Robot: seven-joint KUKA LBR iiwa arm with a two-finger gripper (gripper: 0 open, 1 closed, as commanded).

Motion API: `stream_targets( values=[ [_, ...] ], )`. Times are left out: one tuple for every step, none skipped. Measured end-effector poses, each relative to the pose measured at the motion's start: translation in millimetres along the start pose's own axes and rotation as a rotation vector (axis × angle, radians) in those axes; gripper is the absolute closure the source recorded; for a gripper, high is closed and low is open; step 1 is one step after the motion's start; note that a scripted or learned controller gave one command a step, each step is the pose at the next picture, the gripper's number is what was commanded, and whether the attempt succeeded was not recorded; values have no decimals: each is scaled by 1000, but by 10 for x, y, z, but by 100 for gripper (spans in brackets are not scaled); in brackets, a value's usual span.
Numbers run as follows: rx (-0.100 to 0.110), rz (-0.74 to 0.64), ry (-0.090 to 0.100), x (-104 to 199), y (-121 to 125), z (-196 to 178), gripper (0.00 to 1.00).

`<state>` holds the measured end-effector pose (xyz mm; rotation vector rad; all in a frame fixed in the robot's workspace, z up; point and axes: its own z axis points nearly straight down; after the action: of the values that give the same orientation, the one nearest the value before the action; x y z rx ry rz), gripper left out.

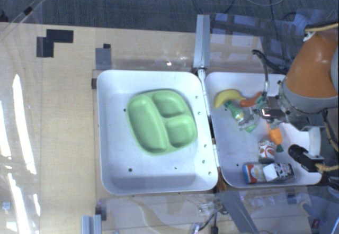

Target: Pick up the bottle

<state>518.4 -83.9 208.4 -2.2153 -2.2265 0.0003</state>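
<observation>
Holding one bottle (241, 115), one banana (226, 97), two bins.

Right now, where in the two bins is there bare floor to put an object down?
Left bin: free strip around the green tray, widest along the near wall. Right bin: bare near-left floor. Crowded around the banana, bottle, gripper and carton.

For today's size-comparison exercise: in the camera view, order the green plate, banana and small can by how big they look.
1. green plate
2. banana
3. small can, though it looks close to the banana in size, so that ranking is unsure.
</observation>
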Motion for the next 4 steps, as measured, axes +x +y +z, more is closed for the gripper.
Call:
stream_targets(
  values=[
    [-15,-129,-5,-35,437,885,0],
    [-9,-183,-1,-253,833,1209,0],
    [-4,-276,-1,96,326,251,0],
    [-2,-409,0,-68,472,1152,0]
  ],
)
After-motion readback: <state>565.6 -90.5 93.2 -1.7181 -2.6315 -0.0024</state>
